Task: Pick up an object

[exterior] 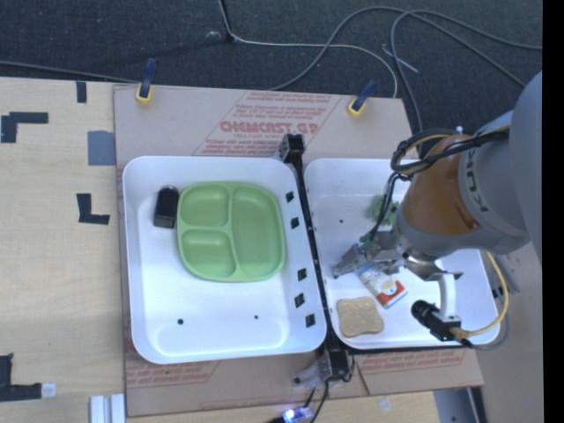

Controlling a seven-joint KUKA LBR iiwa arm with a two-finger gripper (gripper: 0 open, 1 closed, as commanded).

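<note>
1. Bread-shaped toy (359,316) lies flat in the right bin (344,183), near the front edge. It looks like a tan slice of toast.
2. Just beside it, a little farther back, lies a small white packet (385,285) with a red patch on it. It sits right under the robot's wrist.
3. Gripper (357,259) hangs low over the right bin, close to the packet. I can see grey metal parts poking out to the left, but I cannot tell whether the fingers are apart or together, and I see nothing held.
4. My guess is that the packet is the thing to grab, since it is nearest. It looks light and thin, so it may slide on the smooth bin floor. Pinching it across its short sides seems best.
5. Toast looks light too, maybe soft like foam. It is flat, so the fingers would have to go down around its edges.
6. Left bin (150,324) holds a green tray (231,232) with three sections and a small black block (166,207) touching its left side. Tray looks stiff, wide and hard to grip.
</note>
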